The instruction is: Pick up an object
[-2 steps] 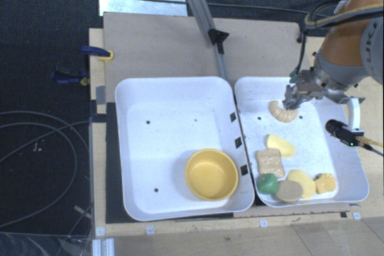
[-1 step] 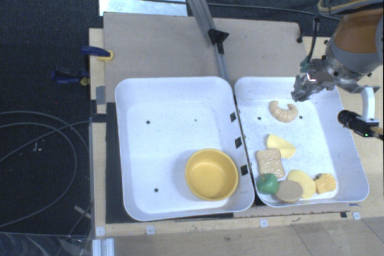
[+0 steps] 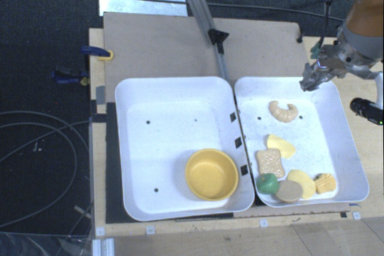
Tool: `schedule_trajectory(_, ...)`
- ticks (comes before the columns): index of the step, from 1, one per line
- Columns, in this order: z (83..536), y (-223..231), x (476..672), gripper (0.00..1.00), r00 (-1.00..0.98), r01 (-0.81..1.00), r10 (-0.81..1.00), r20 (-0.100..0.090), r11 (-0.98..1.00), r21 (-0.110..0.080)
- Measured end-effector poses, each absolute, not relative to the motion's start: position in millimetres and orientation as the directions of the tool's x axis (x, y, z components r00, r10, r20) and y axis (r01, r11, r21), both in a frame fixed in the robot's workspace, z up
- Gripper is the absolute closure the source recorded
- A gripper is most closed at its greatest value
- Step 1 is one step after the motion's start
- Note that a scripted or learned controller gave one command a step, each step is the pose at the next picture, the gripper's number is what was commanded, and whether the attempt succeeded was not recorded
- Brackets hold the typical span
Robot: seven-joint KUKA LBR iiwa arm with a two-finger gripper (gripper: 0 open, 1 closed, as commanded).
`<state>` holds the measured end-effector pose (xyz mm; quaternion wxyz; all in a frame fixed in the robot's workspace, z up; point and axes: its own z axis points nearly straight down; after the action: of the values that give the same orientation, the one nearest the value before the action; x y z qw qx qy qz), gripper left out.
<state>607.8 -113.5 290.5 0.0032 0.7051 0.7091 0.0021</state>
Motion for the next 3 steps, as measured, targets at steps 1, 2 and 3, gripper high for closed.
schedule_trajectory(1,292,-62,594.4,1.00,-0.010,1.000,1.000,0.001,0.010,0.003)
schedule_trajectory(2,274,-16,581.1,1.00,-0.010,1.000,1.000,0.002,0.010,0.001)
schedule_trajectory(3,265,42,563.1,1.00,-0.011,1.000,1.000,0.002,0.011,-0.001)
